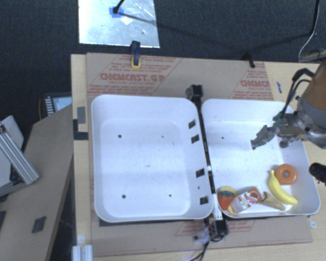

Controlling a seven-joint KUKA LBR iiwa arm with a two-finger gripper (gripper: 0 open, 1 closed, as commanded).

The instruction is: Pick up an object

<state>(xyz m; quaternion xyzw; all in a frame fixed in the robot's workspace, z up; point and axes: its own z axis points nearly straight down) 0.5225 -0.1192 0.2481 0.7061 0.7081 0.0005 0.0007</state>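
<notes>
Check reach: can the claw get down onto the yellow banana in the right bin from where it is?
Probably yes. The claw hangs over bare floor of the right white bin, and the yellow banana lies uncovered near the front wall, though an orange ring-shaped toy touches it.

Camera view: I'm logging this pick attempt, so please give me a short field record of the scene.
arm: reaches in from the right, above the right bin
gripper: over bare floor of the right bin, holding nothing
objects: banana, orange ring toy, tomato-like toy, small packet
object location: near right corner of the right bin
left bin: white, shallow
</notes>
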